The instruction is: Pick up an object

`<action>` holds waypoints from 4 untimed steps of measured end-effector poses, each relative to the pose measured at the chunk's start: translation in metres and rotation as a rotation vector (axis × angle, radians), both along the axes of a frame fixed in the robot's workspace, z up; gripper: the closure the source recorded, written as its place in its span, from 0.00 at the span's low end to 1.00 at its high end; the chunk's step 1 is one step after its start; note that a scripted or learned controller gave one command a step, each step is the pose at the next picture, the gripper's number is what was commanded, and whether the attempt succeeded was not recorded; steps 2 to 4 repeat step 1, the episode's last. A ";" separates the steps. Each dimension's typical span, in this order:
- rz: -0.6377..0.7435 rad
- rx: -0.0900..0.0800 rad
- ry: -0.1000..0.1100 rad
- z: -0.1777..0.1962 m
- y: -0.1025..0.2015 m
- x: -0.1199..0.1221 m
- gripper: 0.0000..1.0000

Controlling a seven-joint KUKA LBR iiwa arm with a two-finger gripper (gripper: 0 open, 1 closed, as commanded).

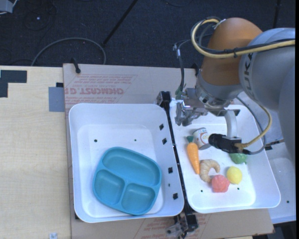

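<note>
Left bin [82, 133]: divided tray [126, 179] inside. Right bin [264, 193]: carrot [193, 157], croissant [208, 168] just right of it, small toys behind.

A blue divided plastic tray [126, 180] lies in a white bin [84, 118]; the neighbouring bin holds an orange toy carrot [193, 157], a yellow ball [234, 175] and a pink lump [220, 183].

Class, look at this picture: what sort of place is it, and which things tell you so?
Probably a robotics lab test bench: a robot arm reaches over two white bins, toy food such as a carrot lies in one, and loose cables trail on the floor.
</note>
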State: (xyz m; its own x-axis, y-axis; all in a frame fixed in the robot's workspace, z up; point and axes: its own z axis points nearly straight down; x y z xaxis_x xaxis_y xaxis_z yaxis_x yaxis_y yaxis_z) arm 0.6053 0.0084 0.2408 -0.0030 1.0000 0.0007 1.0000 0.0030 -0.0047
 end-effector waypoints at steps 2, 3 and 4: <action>0.001 0.000 0.001 -0.005 0.062 -0.010 1.00; 0.001 0.000 0.001 -0.005 0.062 -0.010 1.00; 0.001 0.000 0.001 -0.005 0.062 -0.010 1.00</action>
